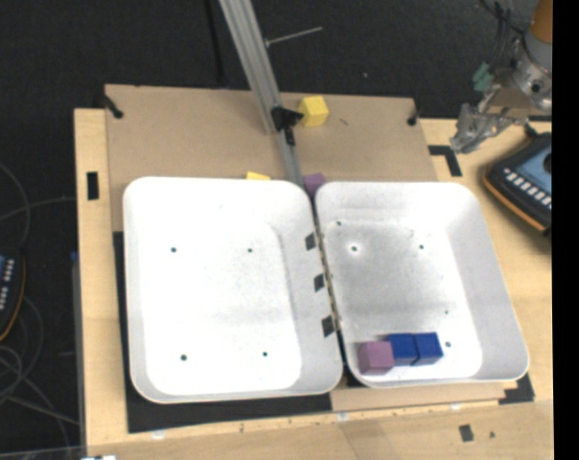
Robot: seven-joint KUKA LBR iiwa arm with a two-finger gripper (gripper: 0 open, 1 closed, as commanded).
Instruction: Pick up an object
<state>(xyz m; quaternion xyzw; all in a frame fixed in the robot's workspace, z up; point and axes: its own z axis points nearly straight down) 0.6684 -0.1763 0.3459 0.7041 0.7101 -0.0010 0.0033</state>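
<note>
My tabletop [203, 137] is pale wood under a tan board, ringed by dark carpeted floor [40, 46]. Cables [21, 209] trail across the floor at the left, and a slanted metal rail [251, 51] rises from the tabletop's far side.

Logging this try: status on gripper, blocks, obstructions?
Gripper up at far right, outside the bins, nothing between fingers. Purple block and blue blocks in right bin, near edge. Nothing over them.
</note>
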